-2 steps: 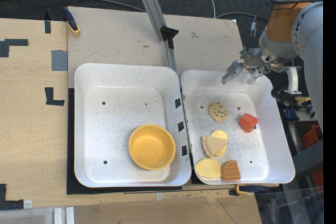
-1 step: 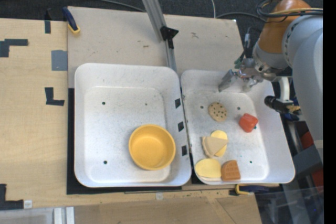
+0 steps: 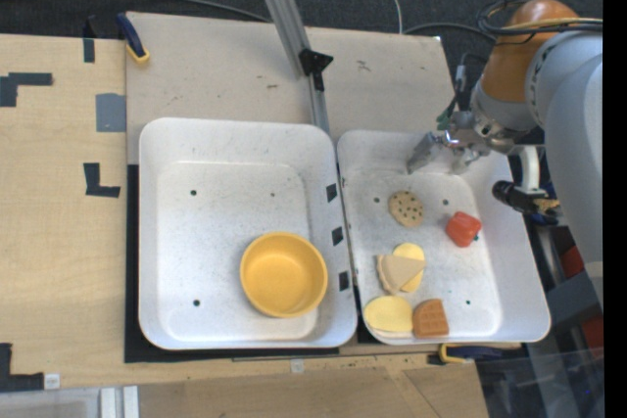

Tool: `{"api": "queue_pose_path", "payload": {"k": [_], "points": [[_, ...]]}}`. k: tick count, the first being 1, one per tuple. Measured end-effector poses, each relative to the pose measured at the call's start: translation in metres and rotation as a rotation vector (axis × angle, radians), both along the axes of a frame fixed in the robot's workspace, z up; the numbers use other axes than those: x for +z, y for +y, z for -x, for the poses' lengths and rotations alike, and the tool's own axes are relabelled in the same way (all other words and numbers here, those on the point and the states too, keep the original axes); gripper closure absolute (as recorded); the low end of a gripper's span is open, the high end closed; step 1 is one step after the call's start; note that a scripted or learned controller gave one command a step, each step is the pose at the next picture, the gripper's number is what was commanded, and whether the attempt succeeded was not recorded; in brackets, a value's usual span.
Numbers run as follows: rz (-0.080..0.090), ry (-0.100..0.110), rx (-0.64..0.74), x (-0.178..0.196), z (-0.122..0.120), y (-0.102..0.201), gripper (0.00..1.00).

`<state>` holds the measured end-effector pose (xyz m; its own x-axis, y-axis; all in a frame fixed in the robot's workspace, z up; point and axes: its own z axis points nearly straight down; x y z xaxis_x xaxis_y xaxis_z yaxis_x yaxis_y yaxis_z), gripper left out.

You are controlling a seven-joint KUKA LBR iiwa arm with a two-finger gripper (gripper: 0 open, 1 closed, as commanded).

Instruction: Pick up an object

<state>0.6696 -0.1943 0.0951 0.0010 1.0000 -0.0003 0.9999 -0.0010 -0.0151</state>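
We see two white bins; the left bin (image 3: 167, 210) holds a yellow bowl (image 3: 284, 273). Our gripper (image 3: 431, 152) hangs over the right bin (image 3: 509, 308) at its far edge, its state beyond telling. The cookie (image 3: 406, 208), nearest, lies toward the camera, the red piece (image 3: 463, 228) beside it. No writing reads.

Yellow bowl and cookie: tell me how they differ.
The yellow bowl is far larger than the cookie. The bowl is plain yellow and hollow; the cookie is tan, flat and dark-speckled. The bowl sits in the left bin, the cookie in the right bin. Both are round.
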Motion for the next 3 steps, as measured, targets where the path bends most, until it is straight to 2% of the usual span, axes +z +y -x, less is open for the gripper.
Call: {"api": "queue_pose_path", "payload": {"k": [1, 2, 3], "points": [[0.000, 0.002, 0.002, 0.009, 0.001, 0.000, 1.00], [0.001, -0.019, 0.002, 0.052, -0.003, 0.002, 1.00], [0.001, -0.019, 0.002, 0.106, 0.006, 0.007, 1.00]]}}
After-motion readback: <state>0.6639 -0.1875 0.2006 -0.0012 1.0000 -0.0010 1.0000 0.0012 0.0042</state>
